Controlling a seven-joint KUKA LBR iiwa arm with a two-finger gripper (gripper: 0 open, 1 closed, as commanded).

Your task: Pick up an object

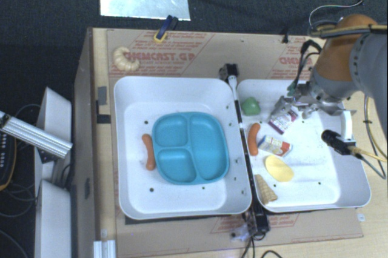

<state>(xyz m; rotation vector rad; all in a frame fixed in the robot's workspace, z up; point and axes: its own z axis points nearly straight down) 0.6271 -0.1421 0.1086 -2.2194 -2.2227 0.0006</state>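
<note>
Packet (280, 122) — seemingly between gripper (285, 110) fingers.

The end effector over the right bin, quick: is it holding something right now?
End effector: cannot be told; it sits right above a small packet.

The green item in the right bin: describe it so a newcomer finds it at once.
Start at the right bin. The green item lies in its far left corner, beside the divider. It is the sole green, rounded thing; the nearest neighbour, a sausage, is orange and long.
</note>
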